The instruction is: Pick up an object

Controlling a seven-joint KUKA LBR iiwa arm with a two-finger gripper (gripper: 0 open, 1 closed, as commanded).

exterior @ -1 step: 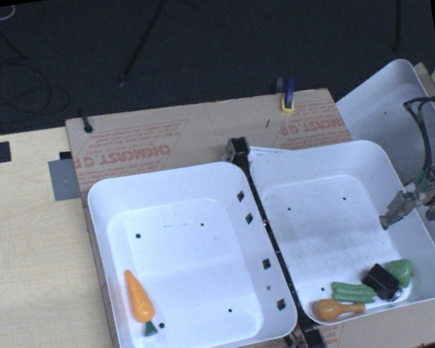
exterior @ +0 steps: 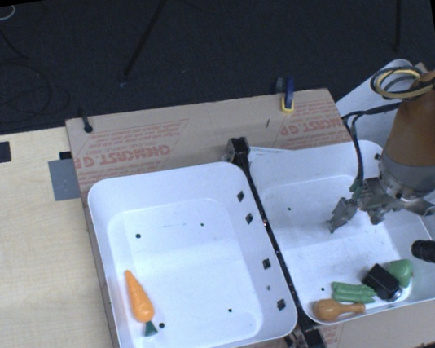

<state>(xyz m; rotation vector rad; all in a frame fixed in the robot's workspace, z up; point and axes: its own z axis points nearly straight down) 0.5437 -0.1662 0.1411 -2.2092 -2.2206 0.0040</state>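
My gripper (exterior: 355,218) hangs over the middle of the right bin (exterior: 304,196), open, with nothing between its fingers. Along that bin's front wall lies a cluster of objects: an orange pear-shaped toy (exterior: 337,308), a green vegetable toy (exterior: 352,293), a black block (exterior: 380,281) and a green rounded piece (exterior: 400,270). The cluster sits below and slightly right of the gripper, apart from it. An orange carrot with a green top (exterior: 139,298) lies at the front left of the left bin (exterior: 162,188).
A black divider rail (exterior: 261,228) runs between the two bins. The bins rest on a cardboard sheet (exterior: 195,136) with a blue clamp (exterior: 285,92) at its back edge. The arm's grey and orange body (exterior: 415,144) stands over the right bin's right side.
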